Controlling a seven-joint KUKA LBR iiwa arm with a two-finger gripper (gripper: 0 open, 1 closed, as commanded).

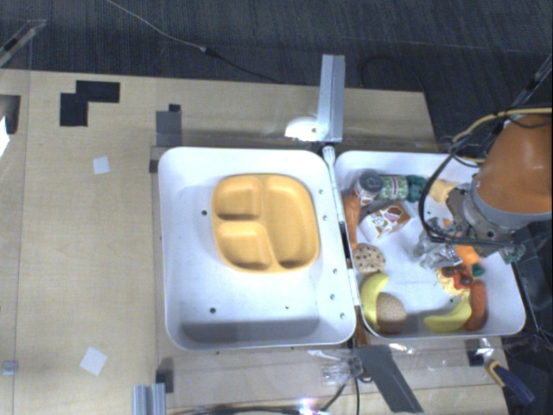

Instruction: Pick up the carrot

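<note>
At the near edge of the bench, a grey metal bracket (390, 380) juts out just below the seam between the two bins. Just beyond it, against the near wall of the right bin (517, 311), a yellow banana (371, 290) curls round a brown, rounded, bread-like lump (391, 309). A second banana (448, 320) lies to their right. At that banana's right end an orange-red stick-shaped piece (477, 301) stands along the right side of the bin, with a small cluster of colourful bits (456, 275) just beyond it.

The carrot (350, 218), a long orange shape, lies along the left wall of the right bin, running near to far. A chocolate-chip cookie (369, 256) sits just to the right of its near end. A white and brown packet (385, 221) lies beside its middle. At the far end a bottle with a green label (387, 186) lies on its side.

The gripper (439, 251) hangs low over the middle-right of this bin, close to the colourful bits and well apart from the carrot. The grey arm with its orange band (520, 167) covers the far right corner. Whether the claw is open or closed cannot be told from here, and nothing is seen in its grasp.

The left bin (186, 309) holds a yellow divided plate (263, 221), set towards its far right part.
</note>
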